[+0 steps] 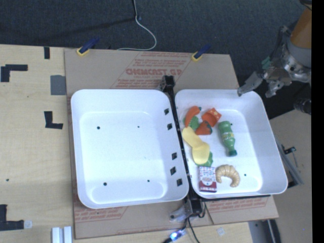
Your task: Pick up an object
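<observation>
Right bin point(268, 135) toys (croissant point(228, 174) nearest front) well below the open, empty tool point(257, 86).

The right bin point(253, 186) holds toy food: a carrot point(191, 115), a red pepper point(211, 116), a green bottle point(227, 137) lying flat, a yellow banana point(196, 143), a croissant point(228, 174) and a red carton point(207, 179) (near the front wall)

From my remote station I see the end effector point(258, 84) poised over the far right corner of the right shallow white plastic bin point(268, 135), which holds a green toy bottle point(227, 137), a tan croissant point(228, 174), a yellow banana-like piece point(196, 145), an orange carrot point(191, 115) and a small red carton point(207, 178).
</observation>
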